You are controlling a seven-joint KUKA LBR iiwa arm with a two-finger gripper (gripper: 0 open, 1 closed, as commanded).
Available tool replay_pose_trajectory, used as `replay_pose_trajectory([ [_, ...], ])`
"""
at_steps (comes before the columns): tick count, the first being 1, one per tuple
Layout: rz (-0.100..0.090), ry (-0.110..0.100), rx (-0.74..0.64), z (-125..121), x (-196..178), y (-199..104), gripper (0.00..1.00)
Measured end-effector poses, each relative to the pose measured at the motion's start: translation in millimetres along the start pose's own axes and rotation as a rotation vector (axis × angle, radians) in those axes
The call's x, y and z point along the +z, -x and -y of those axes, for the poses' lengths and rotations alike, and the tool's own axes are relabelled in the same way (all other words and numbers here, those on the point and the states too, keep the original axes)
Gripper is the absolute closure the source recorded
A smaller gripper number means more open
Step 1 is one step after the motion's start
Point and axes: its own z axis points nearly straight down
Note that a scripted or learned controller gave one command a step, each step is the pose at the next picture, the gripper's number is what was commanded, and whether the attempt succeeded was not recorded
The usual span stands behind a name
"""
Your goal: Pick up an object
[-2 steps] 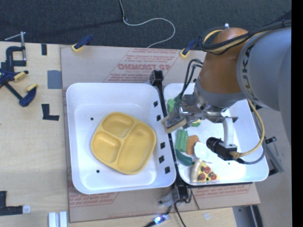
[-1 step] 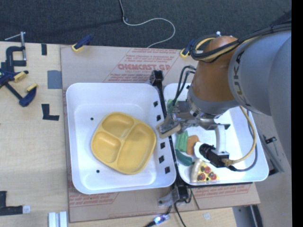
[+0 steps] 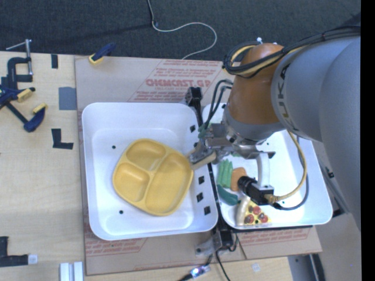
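A pale wooden bench (image 3: 35, 204) sits below a dark carpeted floor, with a sheet of printed cardboard (image 3: 170, 81) under two shallow white bins. Blue clamps (image 3: 20, 101) lie at the bench's left edge, and a thin white cable (image 3: 181, 28) loops across the carpet.

The left bin (image 3: 96, 127) holds a yellow divided plate (image 3: 153, 176), lying flat near the bin's middle and slightly toward its right wall. The right bin (image 3: 310, 198) holds a green object (image 3: 225, 177), an orange piece (image 3: 237, 177) just beside it, and a small pizza-slice toy (image 3: 253, 212) near the bin's front edge.

The grey arm (image 3: 322, 92) with its orange band (image 3: 255, 86) reaches over the divide between the bins. The gripper (image 3: 202, 153) hangs at the left bin's right wall, just beside the plate's right rim. Whether it touches the plate, and whether it is open or closed, cannot be told. The green object and orange piece lie close under the wrist, to the gripper's right.
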Motion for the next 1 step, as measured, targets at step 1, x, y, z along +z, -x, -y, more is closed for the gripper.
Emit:
replay_pose_trajectory([
  [1, -0.001, 0.001, 0.001, 3.8, -7.6, -1.6, 1.0],
])
